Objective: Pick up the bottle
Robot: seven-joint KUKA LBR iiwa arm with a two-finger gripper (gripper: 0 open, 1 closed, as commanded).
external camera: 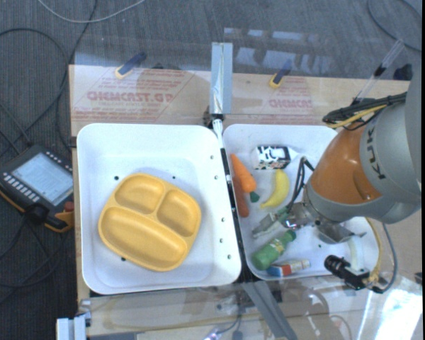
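Observation:
The green bottle [273, 250] lies on its side near the front of the right bin [312, 134], its neck pointing up and to the right. My gripper [276, 223] reaches in from the right under the orange-banded wrist and hovers just behind the bottle, close to its neck end. Nothing can be seen held in it. The arm's body hides the right part of the bin.
An orange carrot [242, 178], a yellow banana [277, 190] and a black-and-white object [272, 155] lie behind the gripper. A small red, white and blue tube [288, 268] sits at the bin's front. A yellow divided plate [149, 220] rests in the left bin [113, 140].

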